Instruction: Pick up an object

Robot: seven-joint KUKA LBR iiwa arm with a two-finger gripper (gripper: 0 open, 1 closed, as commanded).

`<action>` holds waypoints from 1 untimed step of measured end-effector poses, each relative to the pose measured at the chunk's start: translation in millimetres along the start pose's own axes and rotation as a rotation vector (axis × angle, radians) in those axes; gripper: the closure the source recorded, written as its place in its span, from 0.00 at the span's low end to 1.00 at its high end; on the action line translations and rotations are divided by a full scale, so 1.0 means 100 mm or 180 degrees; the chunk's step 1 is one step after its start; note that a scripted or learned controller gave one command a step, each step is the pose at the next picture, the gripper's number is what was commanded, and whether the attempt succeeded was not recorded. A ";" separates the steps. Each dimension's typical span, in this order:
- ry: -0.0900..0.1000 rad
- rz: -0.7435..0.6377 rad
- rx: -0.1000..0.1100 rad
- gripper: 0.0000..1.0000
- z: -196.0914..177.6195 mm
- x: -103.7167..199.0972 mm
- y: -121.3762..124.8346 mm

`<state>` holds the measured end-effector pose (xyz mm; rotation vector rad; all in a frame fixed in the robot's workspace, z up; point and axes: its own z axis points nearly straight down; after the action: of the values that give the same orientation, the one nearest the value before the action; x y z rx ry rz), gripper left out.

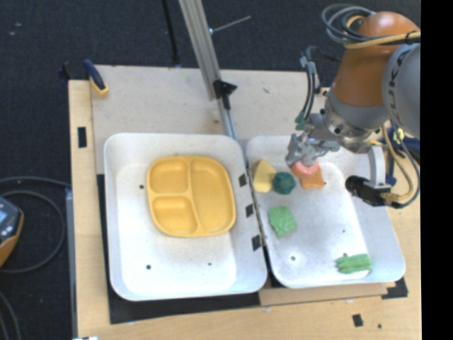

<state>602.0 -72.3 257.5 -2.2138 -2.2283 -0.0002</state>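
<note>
Orange block (312, 176): lying in the right bin (375, 250), up in its far half, right under the arm's wrist. Looking first at the setting: tan wooden bench (152, 101) sitting on dark carpet (85, 16), carrying two shallow white bins side by side, left bin (127, 261) and right bin touching along the middle. Silver metal post (198, 34) slanting in from the top and ending at a black bracket just behind the seam between the bins. Blue and yellow clamp (95, 76) gripping the bench's far left corner; black cables (35, 211) looping on the floor at the left. Counting now: one yellow divided tray (191, 193), three compartments, resting alone in the left bin. Five small things sharing the right bin: one orange block, one pale yellow piece (263, 176) at the left wall, one dark green ball (284, 183) touching that yellow piece, one light green lump (282, 220) nearer the middle, one flat green piece (352, 263) well apart at the near right corner. Turning to the gripper (306, 159): hanging low beneath the grey wrist and orange band, overlapping the block's upper edge, just right of the dark green ball. Spread or pressed together, impossible to tell from this angle; not clearly pinching anything.
</note>
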 end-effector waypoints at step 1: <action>-0.0001 0.0002 0.0002 1.00 0.12 0.44 0.12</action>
<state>613.8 -28.0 245.8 -2.2142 -2.2274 0.0008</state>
